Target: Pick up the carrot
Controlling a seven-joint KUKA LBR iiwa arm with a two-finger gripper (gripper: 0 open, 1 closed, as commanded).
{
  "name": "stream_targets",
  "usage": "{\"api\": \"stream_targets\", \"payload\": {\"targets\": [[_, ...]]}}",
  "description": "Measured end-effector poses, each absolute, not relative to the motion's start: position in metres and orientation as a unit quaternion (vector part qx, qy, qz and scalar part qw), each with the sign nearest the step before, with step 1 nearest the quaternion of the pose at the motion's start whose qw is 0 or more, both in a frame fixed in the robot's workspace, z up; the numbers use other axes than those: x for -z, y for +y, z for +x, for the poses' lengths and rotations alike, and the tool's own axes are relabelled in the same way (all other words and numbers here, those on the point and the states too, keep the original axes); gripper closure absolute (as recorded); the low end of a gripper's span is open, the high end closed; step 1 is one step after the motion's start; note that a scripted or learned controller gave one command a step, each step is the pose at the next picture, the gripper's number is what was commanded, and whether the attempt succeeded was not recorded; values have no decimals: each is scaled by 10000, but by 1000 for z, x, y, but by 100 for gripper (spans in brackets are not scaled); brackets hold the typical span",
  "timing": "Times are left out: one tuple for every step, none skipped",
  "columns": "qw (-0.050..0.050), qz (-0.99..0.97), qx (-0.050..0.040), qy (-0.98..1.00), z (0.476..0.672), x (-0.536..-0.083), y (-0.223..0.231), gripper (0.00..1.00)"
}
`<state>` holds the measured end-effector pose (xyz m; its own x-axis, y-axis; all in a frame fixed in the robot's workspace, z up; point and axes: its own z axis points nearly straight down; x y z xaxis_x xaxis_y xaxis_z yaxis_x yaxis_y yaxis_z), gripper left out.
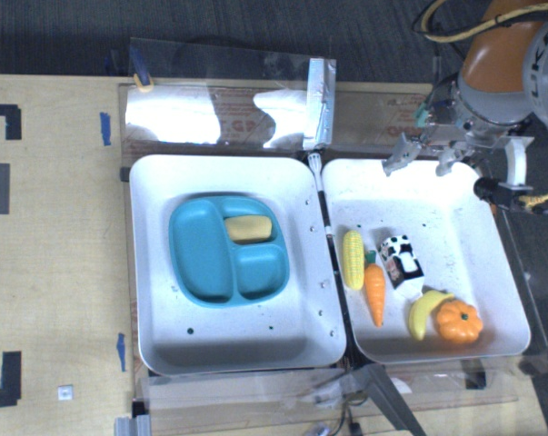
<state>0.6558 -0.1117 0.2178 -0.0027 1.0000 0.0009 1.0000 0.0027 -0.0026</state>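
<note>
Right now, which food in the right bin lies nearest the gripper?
The corn, yellow and upright along the bin's left wall. It edges out the carrot beside it; banana and pumpkin lie farther from the gripper.

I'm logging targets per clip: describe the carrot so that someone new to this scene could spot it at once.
Look in the right bin, along its left side. The carrot lies there, just right of the corn and beside the black-and-white toy. It is the slim orange cone with a green top, unlike the round pumpkin.
</note>
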Motion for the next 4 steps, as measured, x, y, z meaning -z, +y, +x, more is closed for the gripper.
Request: {"api": "stream_targets", "payload": {"targets": [[35,-7711,-29,-6367,605,-134,-115,0],[33,-8987,-24,-4385,514,-139,-118,0],[-6,-8670,4,-4984,541,-191,-130,0],[25,-8777,-12,-4792,501,-183,-51,0]]}}
